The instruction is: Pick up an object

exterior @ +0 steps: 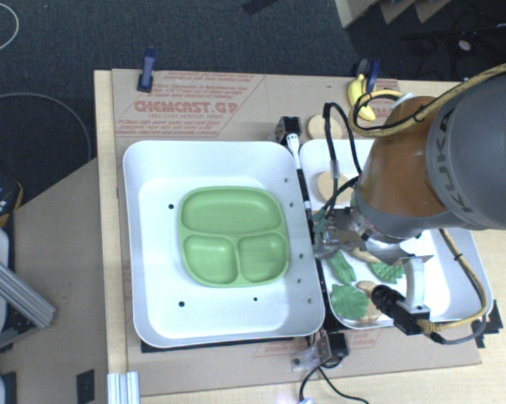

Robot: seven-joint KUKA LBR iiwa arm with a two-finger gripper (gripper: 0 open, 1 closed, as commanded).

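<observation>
The arm [429, 171] reaches in from the right and hangs low over the right bin [463, 263], so the step in hand looks like the descent onto a target, with nothing lifted yet; the gripper [341, 241] sits under the wrist at the bin's left wall, close to the rim shared with the left bin [151, 251]; its state I cannot tell, since the wrist hides most of it, and no object can be seen in its grip.

The likely targets lie just near of it: green leafy pieces [347, 297] on the bin floor, a further green piece [387, 270] to their right, and a tan object [369, 310] at the near edge; a pale round object [327, 183] rests at the far-left of the same bin, part hidden by cables. The left bin holds a green divided tray [233, 234], well apart from the gripper.

The next move, as I judge it, calls for settling over one green piece, closing on it, then rising straight; the pieces look thin and flat, so a grasp may slip or catch the bin wall; the desk [194, 99] beyond plays no part.
</observation>
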